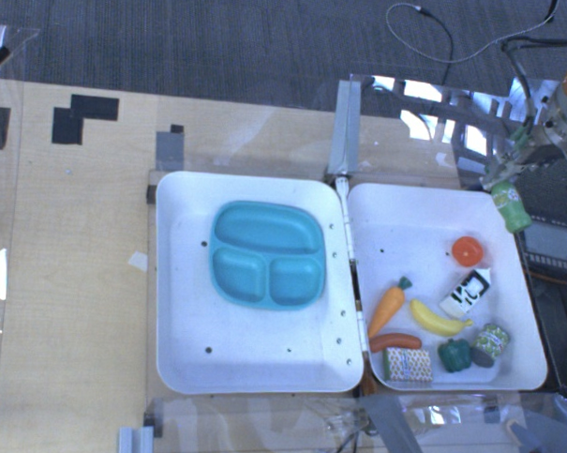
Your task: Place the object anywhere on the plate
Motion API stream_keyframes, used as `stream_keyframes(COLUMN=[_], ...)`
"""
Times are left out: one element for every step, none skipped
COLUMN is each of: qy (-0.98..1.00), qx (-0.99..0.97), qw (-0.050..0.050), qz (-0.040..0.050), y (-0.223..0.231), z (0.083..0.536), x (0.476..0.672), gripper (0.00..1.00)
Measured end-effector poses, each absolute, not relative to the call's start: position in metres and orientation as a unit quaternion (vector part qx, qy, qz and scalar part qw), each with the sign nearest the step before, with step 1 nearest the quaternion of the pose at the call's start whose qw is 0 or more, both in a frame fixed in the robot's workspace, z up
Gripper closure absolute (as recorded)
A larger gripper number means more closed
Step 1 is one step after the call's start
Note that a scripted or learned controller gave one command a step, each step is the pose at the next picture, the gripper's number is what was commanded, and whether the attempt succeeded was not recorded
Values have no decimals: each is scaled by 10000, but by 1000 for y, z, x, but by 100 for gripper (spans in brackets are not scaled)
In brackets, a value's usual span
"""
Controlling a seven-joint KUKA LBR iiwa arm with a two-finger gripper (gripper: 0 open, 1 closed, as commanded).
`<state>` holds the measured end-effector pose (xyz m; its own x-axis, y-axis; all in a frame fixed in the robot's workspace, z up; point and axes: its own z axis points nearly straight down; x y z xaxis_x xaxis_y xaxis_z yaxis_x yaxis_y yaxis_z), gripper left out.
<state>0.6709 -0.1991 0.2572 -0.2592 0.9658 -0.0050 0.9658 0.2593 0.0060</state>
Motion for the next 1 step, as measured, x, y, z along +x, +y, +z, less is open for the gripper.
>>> stream_keyframes(qy=[8186], qx=[5743], qw=[46], qz=[12], y=[-204], z=[292], x=[671], gripper=[100])
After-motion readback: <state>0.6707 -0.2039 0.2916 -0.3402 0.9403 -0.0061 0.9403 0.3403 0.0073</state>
